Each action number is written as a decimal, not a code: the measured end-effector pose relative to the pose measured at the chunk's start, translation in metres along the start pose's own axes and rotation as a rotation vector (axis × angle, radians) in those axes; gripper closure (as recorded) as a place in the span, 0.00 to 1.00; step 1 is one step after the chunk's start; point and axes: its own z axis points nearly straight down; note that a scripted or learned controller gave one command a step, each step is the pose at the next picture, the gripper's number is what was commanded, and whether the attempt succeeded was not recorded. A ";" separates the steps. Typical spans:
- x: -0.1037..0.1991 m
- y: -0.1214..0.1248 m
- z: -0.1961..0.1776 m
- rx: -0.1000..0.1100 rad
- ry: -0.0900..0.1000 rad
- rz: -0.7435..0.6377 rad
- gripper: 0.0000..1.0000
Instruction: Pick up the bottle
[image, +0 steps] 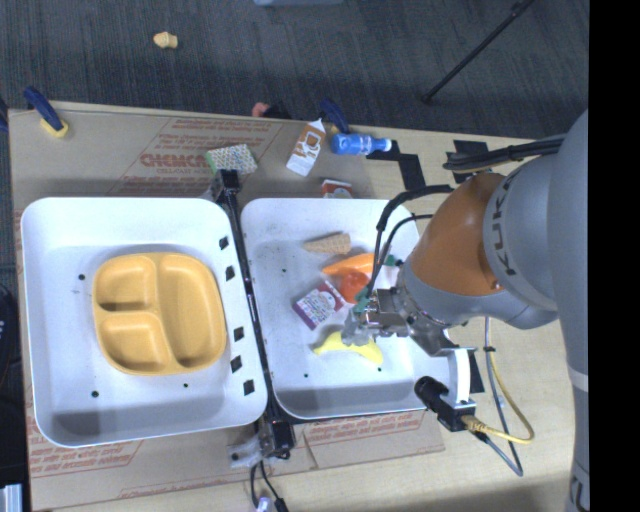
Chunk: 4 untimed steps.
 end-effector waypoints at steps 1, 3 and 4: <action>-0.048 0.003 -0.035 -0.003 -0.002 0.245 1.00; -0.034 0.002 -0.027 0.002 0.001 -0.019 1.00; -0.032 0.002 -0.026 0.001 0.000 -0.426 1.00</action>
